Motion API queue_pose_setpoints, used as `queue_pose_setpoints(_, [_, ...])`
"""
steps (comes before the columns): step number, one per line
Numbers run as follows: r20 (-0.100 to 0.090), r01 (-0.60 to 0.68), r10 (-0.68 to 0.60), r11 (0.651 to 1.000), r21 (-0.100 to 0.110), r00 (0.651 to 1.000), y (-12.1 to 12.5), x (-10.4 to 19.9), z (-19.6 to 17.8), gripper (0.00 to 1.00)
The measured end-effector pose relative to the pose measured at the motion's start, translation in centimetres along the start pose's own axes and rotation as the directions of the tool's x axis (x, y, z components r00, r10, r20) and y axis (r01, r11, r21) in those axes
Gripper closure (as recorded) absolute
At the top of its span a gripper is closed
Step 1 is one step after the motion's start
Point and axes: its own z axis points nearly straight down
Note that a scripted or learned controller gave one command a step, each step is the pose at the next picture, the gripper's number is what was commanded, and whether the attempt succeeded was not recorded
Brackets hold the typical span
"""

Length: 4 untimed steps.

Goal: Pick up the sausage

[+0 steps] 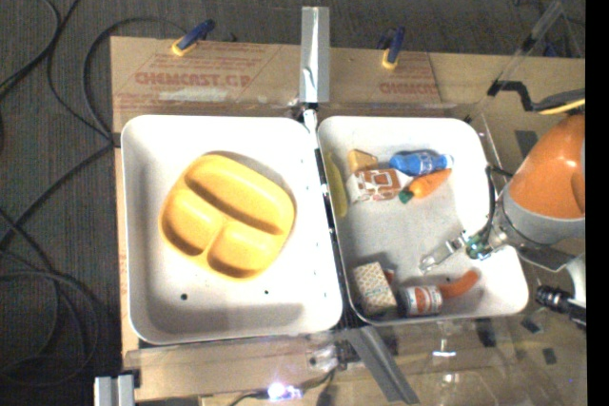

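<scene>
Two shallow white bins sit side by side on the desk [133, 81], viewed from above at a slant. The arm [552, 181] — grey with an orange band — reaches in from the right, and its gripper [445, 254] hangs low over the right bin [471, 133], fingers pointing toward the bin's middle. Nothing lies between the fingers; how far they are parted cannot be told at this size.

The step in hand appears to be the approach. The sausage [463, 282] — a curved orange-red piece — lies near the right bin's front wall, just beside the gripper and slightly in front of it, one end touching or nearly touching a small jar [420, 300]. The next move likely calls for a short shift toward the front wall, the jaws set across the sausage's narrow width, then a descent and closure; the jar and the wall close by leave little room for error.

Contents of the right bin: a carrot [425, 185], a blue bottle [417, 162] and a printed carton [378, 183] clustered toward the back; a speckled sponge-like block [373, 288] at the front, beside the jar. The left bin [143, 299] holds a yellow divided tray [228, 214].
</scene>
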Motion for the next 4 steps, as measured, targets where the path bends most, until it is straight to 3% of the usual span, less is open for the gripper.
queue_pose_setpoints(1, [0.017,0.339,-0.339,0.941,0.006,0.941,2.0,0.5,-0.1,0.00])
queue_pose_setpoints(2, [0.006,0.303,-0.303,0.953,0.009,0.953,-0.6,-0.5,-10.3,0.00])
queue_pose_setpoints(3, [0.014,0.375,-0.375,0.927,0.004,0.927,-0.3,-0.7,-0.1,0.00])
queue_pose_setpoints(4, [0.015,0.376,-0.376,0.926,0.000,0.926,-0.1,-0.7,-1.1,1.00])
